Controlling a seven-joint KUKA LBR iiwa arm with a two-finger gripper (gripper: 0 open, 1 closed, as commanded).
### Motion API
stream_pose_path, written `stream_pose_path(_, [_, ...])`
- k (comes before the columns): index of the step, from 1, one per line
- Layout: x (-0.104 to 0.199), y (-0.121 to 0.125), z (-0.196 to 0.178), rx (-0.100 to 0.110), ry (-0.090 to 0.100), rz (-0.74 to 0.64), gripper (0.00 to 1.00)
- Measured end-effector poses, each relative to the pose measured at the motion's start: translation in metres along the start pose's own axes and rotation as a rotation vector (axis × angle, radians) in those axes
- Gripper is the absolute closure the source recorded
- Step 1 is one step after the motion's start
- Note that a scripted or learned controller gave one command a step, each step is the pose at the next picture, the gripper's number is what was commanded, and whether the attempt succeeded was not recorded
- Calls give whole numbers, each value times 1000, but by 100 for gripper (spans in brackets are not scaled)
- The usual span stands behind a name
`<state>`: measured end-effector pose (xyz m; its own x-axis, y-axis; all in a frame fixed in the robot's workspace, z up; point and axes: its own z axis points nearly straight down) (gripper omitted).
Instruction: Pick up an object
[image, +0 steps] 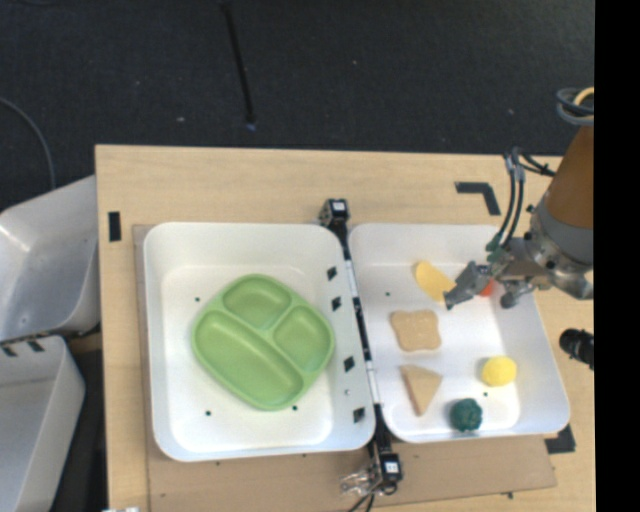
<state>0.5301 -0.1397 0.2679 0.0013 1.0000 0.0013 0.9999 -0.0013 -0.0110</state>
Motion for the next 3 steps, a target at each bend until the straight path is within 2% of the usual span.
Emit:
stream_pose_path(1, [0,2,-6,-12,-2,-3,0])
stream_pose_path(3, [-5,-10,113,-6,-2,0,0])
